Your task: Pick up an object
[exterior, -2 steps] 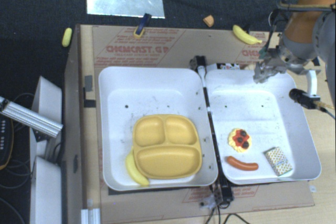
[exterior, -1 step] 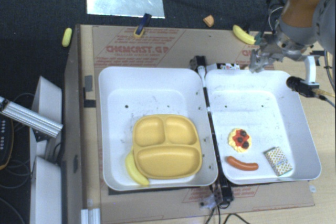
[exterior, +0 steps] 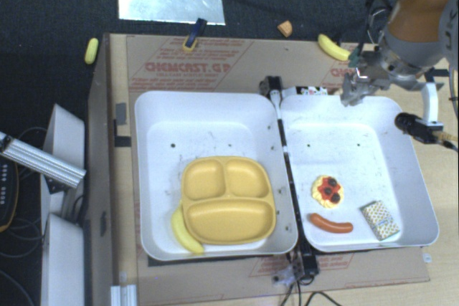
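Looking down, we see the gripper [exterior: 353, 93] hanging above the right bin's [exterior: 412, 175] far edge, its state impossible for us to tell. Near that bin's front lie a small pizza [exterior: 328, 190], a sausage [exterior: 330, 224] and a wrapped packet [exterior: 379, 218], all apart.

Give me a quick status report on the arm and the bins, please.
Gripper above right bin's far edge, holding nothing seen. Toy pizza, sausage and small packet lie untouched near its front. Nothing in the way.
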{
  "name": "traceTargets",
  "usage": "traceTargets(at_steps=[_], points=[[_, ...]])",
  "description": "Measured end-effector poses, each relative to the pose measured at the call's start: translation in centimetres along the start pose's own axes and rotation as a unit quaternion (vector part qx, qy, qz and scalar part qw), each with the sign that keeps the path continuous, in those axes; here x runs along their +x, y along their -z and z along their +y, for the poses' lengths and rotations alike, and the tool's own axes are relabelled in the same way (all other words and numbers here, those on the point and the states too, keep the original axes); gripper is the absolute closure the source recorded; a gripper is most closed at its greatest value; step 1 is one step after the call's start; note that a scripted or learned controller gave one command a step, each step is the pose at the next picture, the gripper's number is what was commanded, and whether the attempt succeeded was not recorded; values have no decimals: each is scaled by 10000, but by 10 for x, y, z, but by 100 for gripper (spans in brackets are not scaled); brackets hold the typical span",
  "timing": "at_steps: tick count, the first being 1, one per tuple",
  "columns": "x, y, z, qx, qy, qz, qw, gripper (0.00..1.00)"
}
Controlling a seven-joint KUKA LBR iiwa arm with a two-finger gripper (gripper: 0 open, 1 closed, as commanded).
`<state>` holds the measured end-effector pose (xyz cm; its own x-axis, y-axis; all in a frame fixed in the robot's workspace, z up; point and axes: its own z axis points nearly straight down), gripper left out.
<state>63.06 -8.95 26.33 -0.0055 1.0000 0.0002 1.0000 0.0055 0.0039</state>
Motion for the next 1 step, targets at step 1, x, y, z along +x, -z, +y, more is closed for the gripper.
traceTargets(at_steps=[1], points=[[18, -34, 5, 14, -2, 1, 10000, 100]])
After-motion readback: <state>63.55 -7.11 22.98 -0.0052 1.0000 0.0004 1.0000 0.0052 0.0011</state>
